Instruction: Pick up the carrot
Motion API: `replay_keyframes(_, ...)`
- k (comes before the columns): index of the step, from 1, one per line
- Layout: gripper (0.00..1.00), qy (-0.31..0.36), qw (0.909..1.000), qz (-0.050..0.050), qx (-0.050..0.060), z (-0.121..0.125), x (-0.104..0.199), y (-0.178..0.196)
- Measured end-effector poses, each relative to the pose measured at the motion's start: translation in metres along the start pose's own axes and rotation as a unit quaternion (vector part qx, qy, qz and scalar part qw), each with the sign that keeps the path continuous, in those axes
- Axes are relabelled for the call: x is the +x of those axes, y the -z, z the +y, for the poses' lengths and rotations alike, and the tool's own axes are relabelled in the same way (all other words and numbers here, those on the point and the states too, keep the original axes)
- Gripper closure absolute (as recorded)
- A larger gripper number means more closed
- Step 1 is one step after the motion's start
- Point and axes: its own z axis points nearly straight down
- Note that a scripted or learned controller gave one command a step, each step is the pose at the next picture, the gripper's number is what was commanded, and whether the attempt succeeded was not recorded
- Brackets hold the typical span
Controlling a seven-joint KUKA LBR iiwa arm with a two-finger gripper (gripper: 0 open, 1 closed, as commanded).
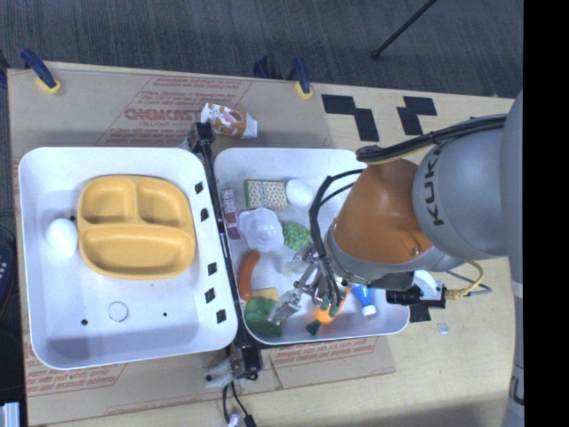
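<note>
One carrot [324,315] lies just beside the end effector [307,294], toward the right bin's [267,160] near wall, slanting; whether that end effector is wide or narrow, I cannot tell.

The scene is lit evenly from overhead, bright but soft. The white left bin [36,238] is nearly washed out along its rim, and a grey shadow is cast in its lower corner. A dull sheen is seen on the arm's grey shell [471,194]. Fine detail is smeared throughout; the small items in the right bin [267,163] are rendered soft and blocky.
</note>
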Motion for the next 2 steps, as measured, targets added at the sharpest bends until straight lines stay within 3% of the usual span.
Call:
replay_keyframes(1,0.0,0.093,0.9957,-0.002,0.0,0.007,0.003,0.031)
replay_keyframes(2,0.0,0.268,0.9633,-0.003,0.0,-0.047,-0.067,0.06)
